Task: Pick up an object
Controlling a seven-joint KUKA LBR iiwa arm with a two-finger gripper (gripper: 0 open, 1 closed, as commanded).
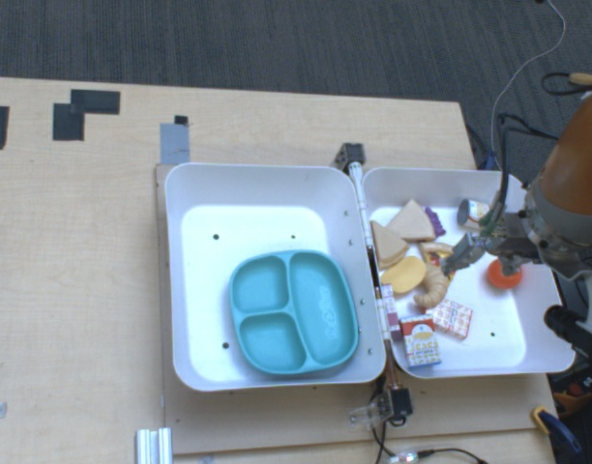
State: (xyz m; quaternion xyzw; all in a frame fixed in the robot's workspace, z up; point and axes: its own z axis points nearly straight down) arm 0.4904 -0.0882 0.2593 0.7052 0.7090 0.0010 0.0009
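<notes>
The right bin (499, 351) holds several small items. A tan wedge (408, 220) lies at its back left with a purple piece (435, 223) beside it. A yellow oval (404, 275) and a knobbly tan piece (431, 289) sit near the bin's left wall. An orange-red round item (504, 275) lies to the right, and a red-and-white patterned box (453, 318) and a small carton (422, 345) lie at the front. My gripper (464, 251) hangs low over the bin's middle, just right of the knobbly tan piece and left of the orange-red item. Nothing shows in its grip.
The left bin (194, 259) holds a blue three-compartment plate (294, 312). The arm's grey body and orange band (578, 162) cover the right bin's back right corner. Cables run past the bench's right edge, and clamps sit at the bins' shared wall.
</notes>
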